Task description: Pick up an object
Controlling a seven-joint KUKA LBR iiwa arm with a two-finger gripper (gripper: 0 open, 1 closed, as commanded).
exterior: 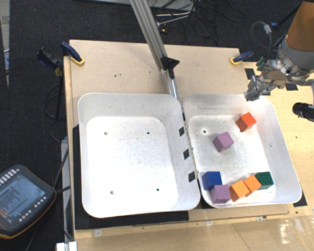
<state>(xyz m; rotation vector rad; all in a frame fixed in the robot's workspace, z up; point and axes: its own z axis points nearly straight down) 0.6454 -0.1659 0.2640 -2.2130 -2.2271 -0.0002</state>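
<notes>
Pale wooden bench (125, 67); claw (253, 94) state indeterminable, above right white plastic bin (282, 156). Descend squarely over isolated orange cube (246, 122).

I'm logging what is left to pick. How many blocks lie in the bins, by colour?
Orange blocks: 2, one upper, one in the lower row
Purple blocks: 2, one mid-bin, one in the lower row
Blue block: 1
Green block: 1
Total: 6, all in the right bin
</notes>
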